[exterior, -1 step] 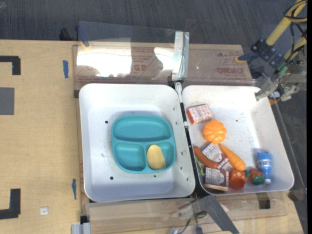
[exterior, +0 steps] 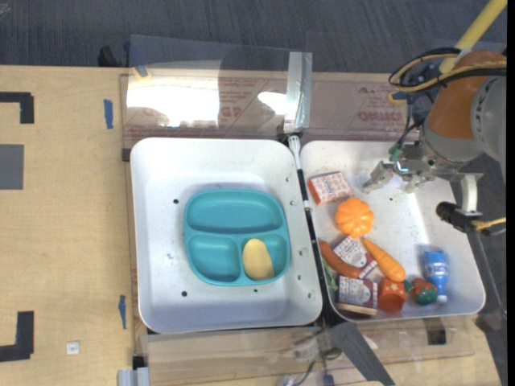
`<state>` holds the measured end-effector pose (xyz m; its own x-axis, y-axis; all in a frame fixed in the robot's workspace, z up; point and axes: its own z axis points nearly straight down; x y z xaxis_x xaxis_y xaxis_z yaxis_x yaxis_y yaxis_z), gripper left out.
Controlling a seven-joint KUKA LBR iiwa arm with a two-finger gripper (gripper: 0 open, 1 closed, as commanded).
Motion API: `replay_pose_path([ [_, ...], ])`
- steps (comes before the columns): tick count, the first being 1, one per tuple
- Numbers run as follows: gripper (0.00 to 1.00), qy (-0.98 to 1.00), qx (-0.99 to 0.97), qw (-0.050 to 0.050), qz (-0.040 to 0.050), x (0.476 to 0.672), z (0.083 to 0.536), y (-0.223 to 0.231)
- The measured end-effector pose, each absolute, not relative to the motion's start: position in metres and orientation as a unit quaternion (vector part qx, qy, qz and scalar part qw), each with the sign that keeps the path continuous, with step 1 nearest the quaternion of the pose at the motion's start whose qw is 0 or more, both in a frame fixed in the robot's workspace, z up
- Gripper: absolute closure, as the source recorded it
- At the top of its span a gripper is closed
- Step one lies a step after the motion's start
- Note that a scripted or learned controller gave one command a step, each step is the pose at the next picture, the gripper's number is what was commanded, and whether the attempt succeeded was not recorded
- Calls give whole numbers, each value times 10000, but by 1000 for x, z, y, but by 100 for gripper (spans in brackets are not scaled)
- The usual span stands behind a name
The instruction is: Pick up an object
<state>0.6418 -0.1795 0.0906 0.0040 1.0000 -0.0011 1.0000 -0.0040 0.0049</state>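
Taking the orange pumpkin [exterior: 354, 216] in the right bin [exterior: 459, 308] as my landmark: nearest the camera, past its lower right, a red tomato-like piece [exterior: 392, 296] and a blue bottle [exterior: 435, 268] are lying along the bin's front edge. Just below the pumpkin, a carrot [exterior: 383, 260] is slanting beside a red-and-white packet [exterior: 351, 250]. Well to its left, a yellow potato [exterior: 257, 259] is sitting in a teal tray [exterior: 233, 215] in the left bin [exterior: 153, 215]. Just above the pumpkin, a red carton [exterior: 331, 187] is lying flat. Farther up and right, my gripper [exterior: 396, 175] is hovering with fingers spread, gripping nothing.
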Motion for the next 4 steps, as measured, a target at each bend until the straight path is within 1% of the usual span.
replay_pose_path([
  [1,0,7590,6511,46,20,656,169,-171],
  [2,0,7404,6722,24,17,610,88,-108],
  [3,0,7628,6467,16,16,532,88,-106],
  [4,0,6515,7586,28,35,515,88,-102],
])
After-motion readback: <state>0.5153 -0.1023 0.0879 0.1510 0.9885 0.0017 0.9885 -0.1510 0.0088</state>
